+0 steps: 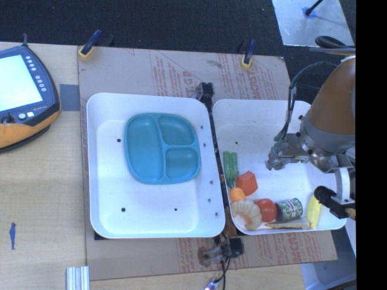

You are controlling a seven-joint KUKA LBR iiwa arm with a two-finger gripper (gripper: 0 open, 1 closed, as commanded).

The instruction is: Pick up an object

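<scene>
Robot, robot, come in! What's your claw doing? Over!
Gripper over right bin, nothing seen between fingers. Toy food piled at bin's near edge, untouched. Blue plate in left bin.

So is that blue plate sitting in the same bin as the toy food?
No, the blue plate lies in the left bin, while the toy food sits in the right bin.

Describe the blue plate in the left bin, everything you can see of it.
The blue plate is a light blue divided tray, plastic by its look, rounded-rectangular with three compartments: one large on the view's left, two smaller stacked on the right. It lies flat, right side up, slightly rotated, in the upper middle of the left bin. Nothing sits in it and nothing touches it but the bin floor.
</scene>
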